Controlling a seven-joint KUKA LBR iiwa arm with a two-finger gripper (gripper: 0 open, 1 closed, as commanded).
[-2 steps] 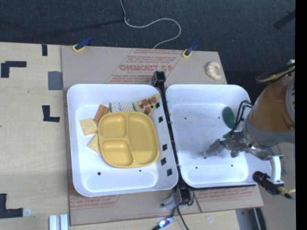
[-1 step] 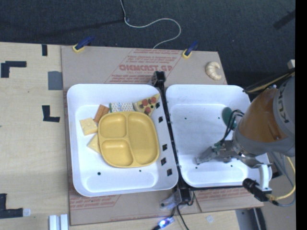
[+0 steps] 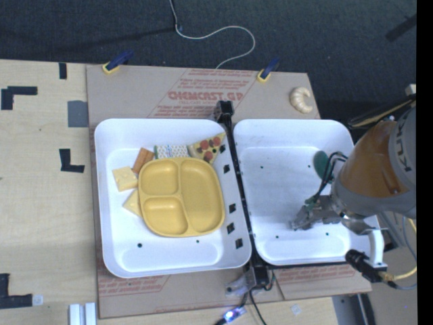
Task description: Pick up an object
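Toys lay piled in the left bin (image 3: pixel 111 181) around a yellow tray (image 3: pixel 181 196), while the pincer (image 3: pixel 308 219) sat low in the right bin (image 3: pixel 270 175), near a green thing (image 3: pixel 321 161); I cannot tell its grip.

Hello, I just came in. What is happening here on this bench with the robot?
A grey robot arm reaches in from the right and has its gripper low in the right bin, near the front. A small green object lies in that bin, behind the gripper. I see nothing between the jaws, so no object is picked up yet. The left bin holds a yellow divided plate with several small flat items tucked around its back and left edges.
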